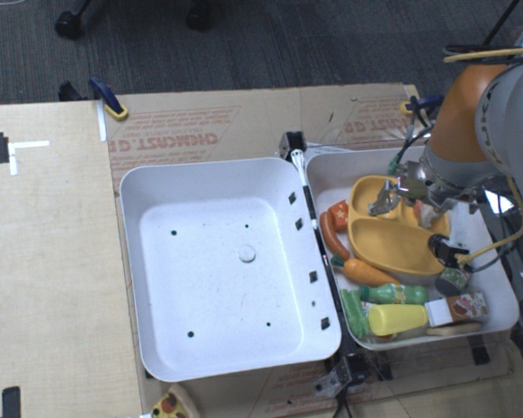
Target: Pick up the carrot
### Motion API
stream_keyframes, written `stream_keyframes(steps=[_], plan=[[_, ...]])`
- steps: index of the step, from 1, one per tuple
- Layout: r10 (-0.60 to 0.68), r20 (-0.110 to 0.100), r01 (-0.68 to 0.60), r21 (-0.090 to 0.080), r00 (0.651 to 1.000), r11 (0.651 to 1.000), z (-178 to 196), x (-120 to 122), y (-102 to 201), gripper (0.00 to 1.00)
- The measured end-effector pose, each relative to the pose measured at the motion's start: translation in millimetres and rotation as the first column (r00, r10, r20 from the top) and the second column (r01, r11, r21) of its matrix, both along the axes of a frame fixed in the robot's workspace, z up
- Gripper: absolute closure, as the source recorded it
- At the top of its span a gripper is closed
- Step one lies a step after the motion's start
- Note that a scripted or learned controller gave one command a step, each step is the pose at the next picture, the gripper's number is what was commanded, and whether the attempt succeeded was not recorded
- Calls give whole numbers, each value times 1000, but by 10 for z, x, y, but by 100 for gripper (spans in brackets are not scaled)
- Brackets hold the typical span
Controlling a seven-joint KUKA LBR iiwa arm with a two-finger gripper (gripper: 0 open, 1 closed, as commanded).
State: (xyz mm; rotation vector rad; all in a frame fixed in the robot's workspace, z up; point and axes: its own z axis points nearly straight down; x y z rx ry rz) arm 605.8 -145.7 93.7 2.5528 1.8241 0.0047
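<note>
My gripper hangs over the far part of the right bin, above two stacked yellow bowls; I cannot tell how my hand is set or whether it has hold of anything. The carrot lies just beside the nearer bowl's left rim, its tip pointing towards the left bin. Past it sits a red pepper, and nearer the front a yellow bottle

Bins smooth white plastic; carrot perhaps plastic.
</note>
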Motion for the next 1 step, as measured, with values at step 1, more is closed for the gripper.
stream_keyframes(steps=[1], plan=[[-27, 2, 27, 18, 1000, 999, 22, 107, -560, 0]])
